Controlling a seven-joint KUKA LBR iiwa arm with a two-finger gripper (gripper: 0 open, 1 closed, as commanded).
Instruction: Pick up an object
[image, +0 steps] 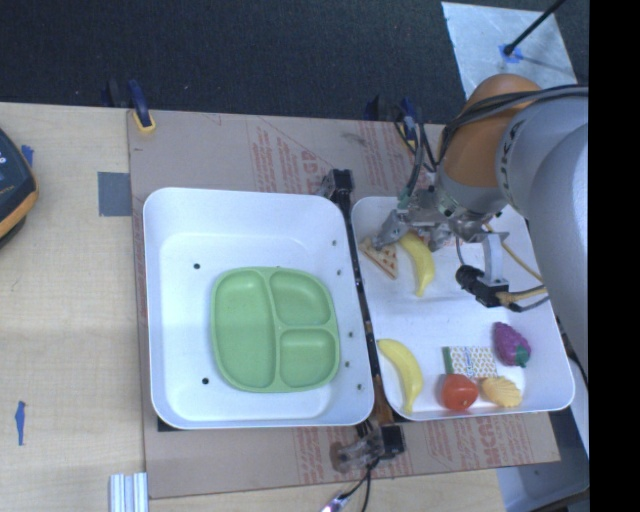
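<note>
Gripper (418, 222) low in right bin (545, 325), far corner, over upper banana (420, 263); finger state unclear. Cracker (381, 258) just beside. 2nd banana (403, 372), tomato (459, 392), purple piece (511, 343) along near side. Green tray (273, 328) in left bin (170, 300). Red print on cardboard (290, 150) unreadable.

The wooden surface (70, 330) carries a brown cardboard sheet (250, 150). Two white bins rest side by side on the sheet: left bin (160, 300), right bin (545, 320). A black-and-orange device (12, 185) lies at the left edge.
</note>
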